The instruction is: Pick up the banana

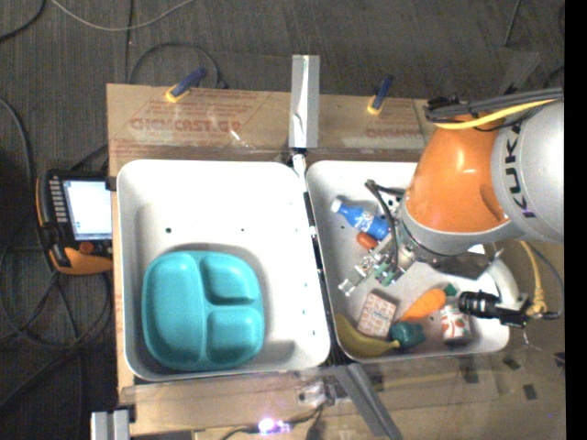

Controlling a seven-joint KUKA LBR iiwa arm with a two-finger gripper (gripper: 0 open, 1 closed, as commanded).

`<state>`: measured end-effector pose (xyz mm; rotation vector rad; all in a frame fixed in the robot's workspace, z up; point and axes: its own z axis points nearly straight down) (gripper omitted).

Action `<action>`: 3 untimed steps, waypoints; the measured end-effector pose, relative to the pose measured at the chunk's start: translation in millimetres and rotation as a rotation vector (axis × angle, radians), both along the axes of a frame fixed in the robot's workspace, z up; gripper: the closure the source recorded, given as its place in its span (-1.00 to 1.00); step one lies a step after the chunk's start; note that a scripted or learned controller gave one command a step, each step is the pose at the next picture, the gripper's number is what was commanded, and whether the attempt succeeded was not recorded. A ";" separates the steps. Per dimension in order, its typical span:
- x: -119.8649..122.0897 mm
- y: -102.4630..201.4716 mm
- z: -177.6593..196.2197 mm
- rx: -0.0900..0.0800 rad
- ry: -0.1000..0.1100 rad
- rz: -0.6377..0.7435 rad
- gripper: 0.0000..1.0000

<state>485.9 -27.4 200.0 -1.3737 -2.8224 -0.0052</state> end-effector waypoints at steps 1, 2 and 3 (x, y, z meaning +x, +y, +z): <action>3.1 -87.5 -93.3 -0.009 -0.019 0.054 1.00; 3.6 -86.2 -84.8 -0.006 -0.019 0.054 1.00; 4.1 -84.6 -76.4 -0.003 -0.018 0.055 1.00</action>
